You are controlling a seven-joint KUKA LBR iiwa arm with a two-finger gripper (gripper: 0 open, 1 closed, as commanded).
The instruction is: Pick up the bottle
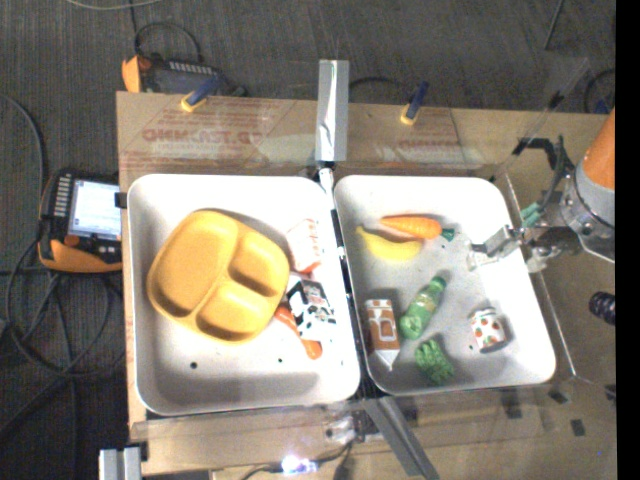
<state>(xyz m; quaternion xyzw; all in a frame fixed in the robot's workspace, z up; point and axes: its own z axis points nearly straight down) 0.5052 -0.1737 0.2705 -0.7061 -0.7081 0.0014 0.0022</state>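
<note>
Left bin [160, 378] – yellow divided plate [218, 272], small cartons beside it. Right bin [520, 373] – green bottle [422, 306] lying tilted mid-bin, between brown carton [380, 325] and spotted cup [487, 330]. Gripper [497, 245] at the right rim, grip state indiscernible.

Light falls fairly evenly from above, leaving the two shallow white plastic bins [437, 376] bright, nearly washed out on their floors, while the dark grey carpet [60, 28] around the bench stays dim. A soft shadow darkens the left bin's floor below the yellow compartment plate [215, 273]. A small hot glare spot shows at the bottom edge on the metal frame [290, 463]. The picture is soft and slightly grainy; small labels are unreadable.
</note>
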